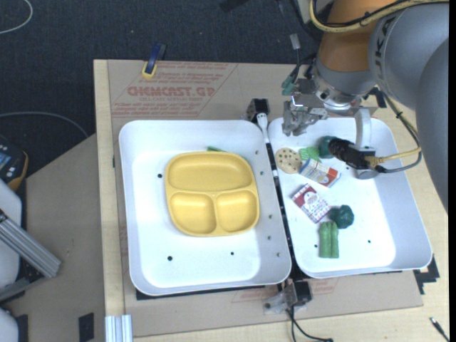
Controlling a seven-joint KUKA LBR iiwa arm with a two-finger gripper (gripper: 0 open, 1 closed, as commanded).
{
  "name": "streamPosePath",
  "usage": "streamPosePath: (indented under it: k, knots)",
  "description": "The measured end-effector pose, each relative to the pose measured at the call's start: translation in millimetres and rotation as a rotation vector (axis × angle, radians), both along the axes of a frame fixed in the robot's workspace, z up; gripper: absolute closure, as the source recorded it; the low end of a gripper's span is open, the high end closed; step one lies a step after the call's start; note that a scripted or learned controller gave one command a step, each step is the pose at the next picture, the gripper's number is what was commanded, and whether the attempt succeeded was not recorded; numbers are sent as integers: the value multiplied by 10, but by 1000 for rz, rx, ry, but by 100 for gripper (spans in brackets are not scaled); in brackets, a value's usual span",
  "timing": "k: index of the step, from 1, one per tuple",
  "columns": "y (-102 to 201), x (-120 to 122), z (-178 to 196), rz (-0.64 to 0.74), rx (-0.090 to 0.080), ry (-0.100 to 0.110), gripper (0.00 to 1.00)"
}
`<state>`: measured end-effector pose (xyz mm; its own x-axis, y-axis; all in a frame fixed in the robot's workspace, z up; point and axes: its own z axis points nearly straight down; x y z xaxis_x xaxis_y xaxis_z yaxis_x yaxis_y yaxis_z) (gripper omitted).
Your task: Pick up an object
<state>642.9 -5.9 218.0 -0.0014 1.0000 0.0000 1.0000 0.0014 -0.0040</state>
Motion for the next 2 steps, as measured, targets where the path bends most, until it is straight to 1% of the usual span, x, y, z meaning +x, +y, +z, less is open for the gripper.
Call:
streamPosePath:
  k: [1,2]
  knots:
    - [-130,-3,170,-2,-1,-8,100]
    - [-3,-42,17,0,0,-1,100]
